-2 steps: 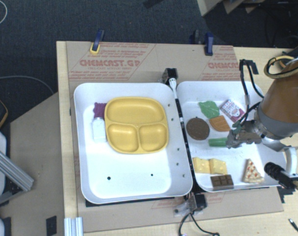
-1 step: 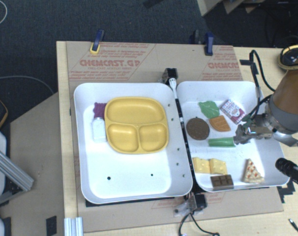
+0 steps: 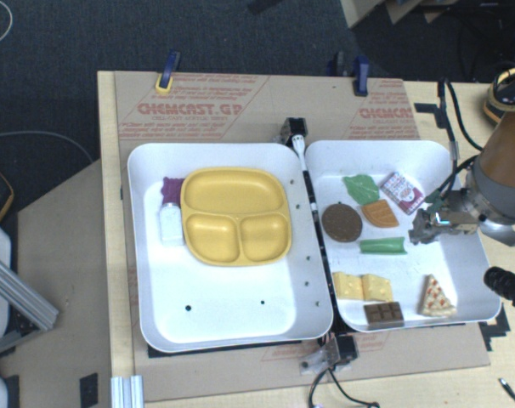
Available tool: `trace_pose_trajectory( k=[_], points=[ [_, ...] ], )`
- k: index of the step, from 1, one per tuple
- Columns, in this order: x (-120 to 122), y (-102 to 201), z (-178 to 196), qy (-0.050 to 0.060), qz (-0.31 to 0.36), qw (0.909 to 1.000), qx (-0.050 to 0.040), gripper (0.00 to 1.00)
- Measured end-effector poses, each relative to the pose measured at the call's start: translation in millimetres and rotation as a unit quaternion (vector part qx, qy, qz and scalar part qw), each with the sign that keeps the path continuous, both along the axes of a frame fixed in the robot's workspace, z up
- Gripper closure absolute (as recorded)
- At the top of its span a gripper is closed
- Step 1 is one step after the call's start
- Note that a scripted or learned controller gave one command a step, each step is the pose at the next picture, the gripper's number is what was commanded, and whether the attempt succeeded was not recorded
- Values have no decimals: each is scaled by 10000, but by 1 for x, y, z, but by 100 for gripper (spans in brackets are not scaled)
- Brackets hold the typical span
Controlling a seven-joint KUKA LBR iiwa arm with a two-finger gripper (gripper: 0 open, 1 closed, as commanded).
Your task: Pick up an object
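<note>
Pickup not yet accomplished; nothing seen lifted.
Gripper (image 3: 427, 226) hangs low in the right bin (image 3: 410, 153), just beside the green stick (image 3: 382, 246); jaws' state cannot be told. Pizza slice (image 3: 437, 297) and brown disc (image 3: 342, 222) lie untouched.

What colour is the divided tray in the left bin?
The divided tray is yellow, as the camera view shows plainly.

A brown board-topped bench (image 3: 240, 100) bears two shallow white bins, left (image 3: 147, 228) and right (image 3: 427, 151), side by side.
</note>
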State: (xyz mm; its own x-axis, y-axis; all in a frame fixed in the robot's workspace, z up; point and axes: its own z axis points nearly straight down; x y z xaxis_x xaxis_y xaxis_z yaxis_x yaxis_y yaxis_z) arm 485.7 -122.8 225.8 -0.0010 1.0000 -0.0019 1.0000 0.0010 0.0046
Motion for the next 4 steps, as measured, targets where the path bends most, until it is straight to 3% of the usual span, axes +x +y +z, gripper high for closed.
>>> trace_pose_trajectory(
  k=[1, 2, 3, 4],
  points=[
    [57, 8, 7, -10, 13, 10000, -1, 100],
    [107, 24, -9, -2, 16, 10000, 4, 100],
    [134, 37, -5, -4, 8, 10000, 4, 100],
    [132, 34, -7, 22, -1, 10000, 5, 100]
  ],
)
